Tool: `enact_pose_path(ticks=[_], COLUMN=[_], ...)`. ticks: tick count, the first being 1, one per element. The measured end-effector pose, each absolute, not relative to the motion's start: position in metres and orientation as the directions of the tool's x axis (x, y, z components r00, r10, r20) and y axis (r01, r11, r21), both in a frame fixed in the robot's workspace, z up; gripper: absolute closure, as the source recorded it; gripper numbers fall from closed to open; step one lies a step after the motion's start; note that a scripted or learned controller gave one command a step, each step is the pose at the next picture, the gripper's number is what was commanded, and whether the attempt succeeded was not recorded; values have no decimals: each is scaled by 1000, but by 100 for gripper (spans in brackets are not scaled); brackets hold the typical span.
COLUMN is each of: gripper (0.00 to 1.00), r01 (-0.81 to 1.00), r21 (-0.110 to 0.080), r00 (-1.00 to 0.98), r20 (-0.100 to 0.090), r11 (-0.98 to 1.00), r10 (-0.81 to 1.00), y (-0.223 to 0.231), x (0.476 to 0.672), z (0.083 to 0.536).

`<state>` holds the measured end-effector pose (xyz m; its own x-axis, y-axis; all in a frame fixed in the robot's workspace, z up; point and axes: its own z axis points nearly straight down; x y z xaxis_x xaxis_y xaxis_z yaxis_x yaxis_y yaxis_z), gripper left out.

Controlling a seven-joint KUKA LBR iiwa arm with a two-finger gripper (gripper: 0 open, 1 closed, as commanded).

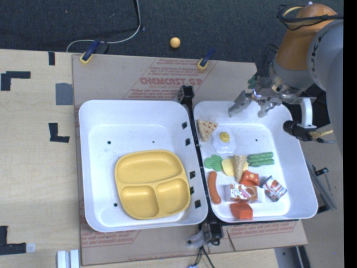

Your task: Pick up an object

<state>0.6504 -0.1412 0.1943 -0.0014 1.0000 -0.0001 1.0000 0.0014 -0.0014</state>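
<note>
My gripper [249, 108] hangs over the back rim of the right bin [295, 166], fingers spread open with nothing between them. Below it in that bin lie several toy foods: a waffle wedge [207, 129], a fried egg [224, 139], a green leafy piece [213, 162], a yellow piece with a cone [235, 164], green beans [260, 159], a sausage [214, 187], a red-and-white carton [243, 192], another small carton [275, 188] and a red block [241, 210]. All rest on the bin floor, apart from the gripper.
The left bin [100, 121] holds a yellow divided plate [151, 183]. A small orange ball [175, 42] lies on the dark floor behind the bench. Two clamps [89, 53] [205, 59] pin the cardboard sheet. A black divider runs between the bins.
</note>
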Motion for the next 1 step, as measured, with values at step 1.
enact_pose_path(ticks=[1], gripper=[0], r01=[1000], r21=[-15], r00=[0], r20=[4], r11=[0], r10=[1000], y=[-109], x=[587], z=[95])
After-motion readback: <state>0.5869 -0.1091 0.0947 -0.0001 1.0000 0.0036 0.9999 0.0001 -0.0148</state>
